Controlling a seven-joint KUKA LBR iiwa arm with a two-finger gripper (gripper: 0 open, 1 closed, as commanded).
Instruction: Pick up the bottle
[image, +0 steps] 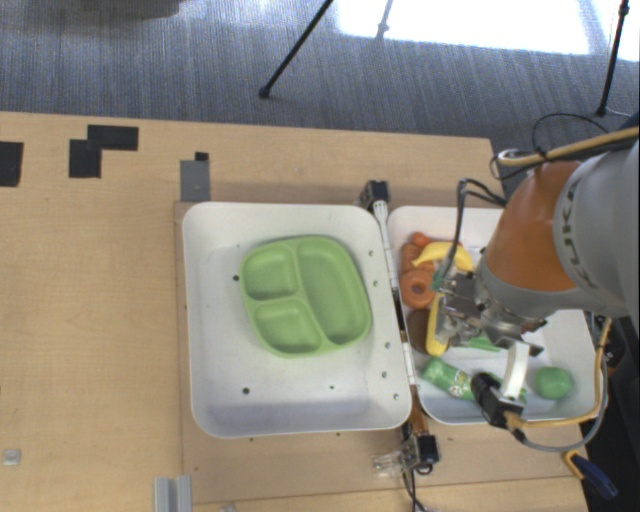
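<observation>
The bottle (446, 378) is green with a pale label and lies on its side near the front left corner of the right bin (575, 335). My gripper (458, 308) hangs over the middle of that bin, just behind the bottle and slightly to its right. Its metal body sits above a yellow elongated thing (437, 335). The grey arm with its orange band (530, 235) covers much of the bin's right half.
Several toys crowd the right bin's back left: an orange ring-like piece (417, 288), a yellow banana (442, 256) and a small orange piece (416, 241). A green ball (552, 382) lies at the front right. The left bin (215, 390) holds a green divided plate (303, 295).
</observation>
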